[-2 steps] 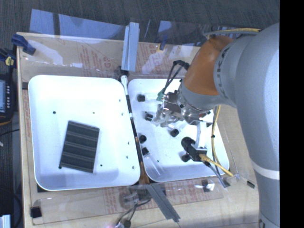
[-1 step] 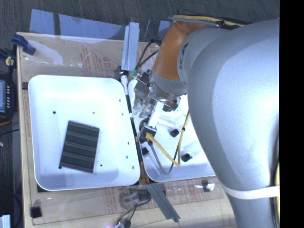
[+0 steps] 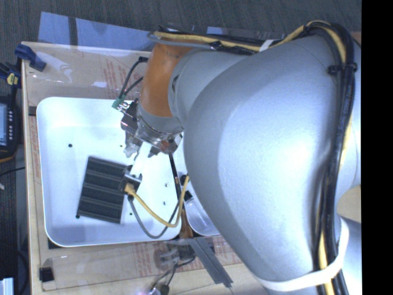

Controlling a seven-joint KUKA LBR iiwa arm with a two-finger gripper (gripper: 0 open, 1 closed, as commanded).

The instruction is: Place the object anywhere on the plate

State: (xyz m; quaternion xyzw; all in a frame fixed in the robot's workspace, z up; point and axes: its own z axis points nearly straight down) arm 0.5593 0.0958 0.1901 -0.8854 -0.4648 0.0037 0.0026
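Hovering beside the dark ridged object (image 3: pixel 103 189), the gripper (image 3: pixel 136 149), its state unclear, risked missing it.

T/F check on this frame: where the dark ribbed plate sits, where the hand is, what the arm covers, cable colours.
1. The dark ribbed plate lies in the left white bin. True.
2. The hand is over the left bin, beside the plate's upper right corner. True.
3. The ribbed plate is bright red. False: it is dark grey to black.
4. The arm covers most of the right bin. True.
5. The cable looping below the hand is blue. False: a yellow and a grey cable loop there.
6. The band above the wrist is green. False: it is orange.
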